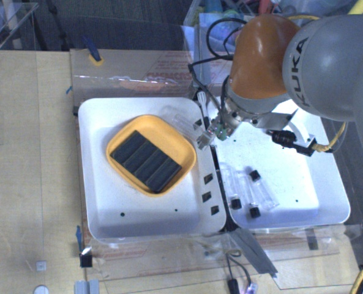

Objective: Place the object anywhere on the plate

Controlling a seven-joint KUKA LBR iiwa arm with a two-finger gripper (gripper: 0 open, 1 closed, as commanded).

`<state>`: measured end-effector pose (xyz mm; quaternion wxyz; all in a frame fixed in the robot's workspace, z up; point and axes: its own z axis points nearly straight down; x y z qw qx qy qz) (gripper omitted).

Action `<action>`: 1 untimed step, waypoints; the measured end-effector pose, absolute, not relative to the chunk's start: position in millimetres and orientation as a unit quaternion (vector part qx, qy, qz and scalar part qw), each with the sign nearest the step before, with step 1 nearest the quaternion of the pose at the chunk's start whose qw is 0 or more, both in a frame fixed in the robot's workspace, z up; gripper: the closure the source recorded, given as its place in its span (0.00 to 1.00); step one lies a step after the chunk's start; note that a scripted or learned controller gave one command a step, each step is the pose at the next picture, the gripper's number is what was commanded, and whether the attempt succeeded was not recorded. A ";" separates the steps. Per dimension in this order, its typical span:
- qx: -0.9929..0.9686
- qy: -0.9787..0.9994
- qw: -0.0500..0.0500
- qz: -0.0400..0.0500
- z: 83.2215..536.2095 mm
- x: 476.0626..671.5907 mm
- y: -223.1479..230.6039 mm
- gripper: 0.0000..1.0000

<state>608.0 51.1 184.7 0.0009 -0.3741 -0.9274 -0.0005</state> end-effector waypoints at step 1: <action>-0.311 -0.950 -0.002 -0.001 186.8 621.0 64.9 1.00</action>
